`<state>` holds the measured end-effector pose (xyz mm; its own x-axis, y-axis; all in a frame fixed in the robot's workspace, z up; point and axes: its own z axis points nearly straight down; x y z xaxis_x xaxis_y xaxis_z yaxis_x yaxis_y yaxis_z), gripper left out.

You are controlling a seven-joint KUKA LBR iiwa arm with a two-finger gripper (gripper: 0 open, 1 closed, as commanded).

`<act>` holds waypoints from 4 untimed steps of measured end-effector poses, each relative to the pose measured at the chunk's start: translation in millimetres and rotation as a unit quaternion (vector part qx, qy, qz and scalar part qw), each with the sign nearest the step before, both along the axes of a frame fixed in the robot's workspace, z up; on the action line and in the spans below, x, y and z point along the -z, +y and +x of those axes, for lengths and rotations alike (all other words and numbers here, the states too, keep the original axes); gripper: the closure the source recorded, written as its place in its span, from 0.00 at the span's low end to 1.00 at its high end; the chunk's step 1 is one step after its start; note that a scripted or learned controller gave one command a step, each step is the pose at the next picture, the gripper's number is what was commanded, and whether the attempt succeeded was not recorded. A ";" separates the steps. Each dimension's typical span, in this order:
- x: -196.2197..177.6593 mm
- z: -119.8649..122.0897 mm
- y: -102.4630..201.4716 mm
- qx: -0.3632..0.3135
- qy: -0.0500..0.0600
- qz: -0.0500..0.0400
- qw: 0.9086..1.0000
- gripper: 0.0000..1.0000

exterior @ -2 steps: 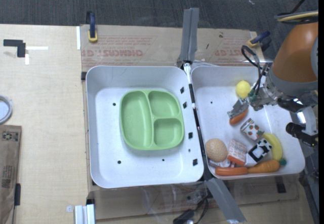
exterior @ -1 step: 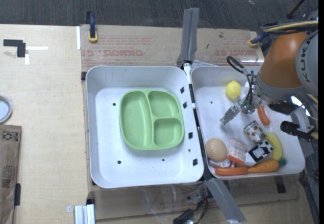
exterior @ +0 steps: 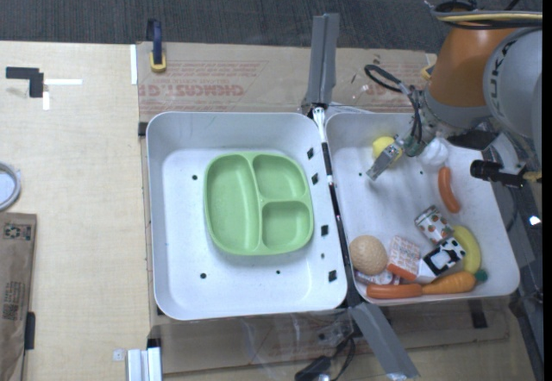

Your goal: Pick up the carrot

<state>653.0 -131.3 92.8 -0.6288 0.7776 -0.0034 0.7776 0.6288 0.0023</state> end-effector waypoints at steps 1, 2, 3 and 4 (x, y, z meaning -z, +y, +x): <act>-10.3 0.8 -1.5 0.002 -0.002 0.000 1.000 1.00; -99.9 -35.7 47.6 -0.003 0.000 0.000 1.000 1.00; -289.1 -68.0 12.7 0.089 0.001 0.000 0.996 1.00; -333.6 -61.2 -91.4 0.167 0.001 0.000 0.986 1.00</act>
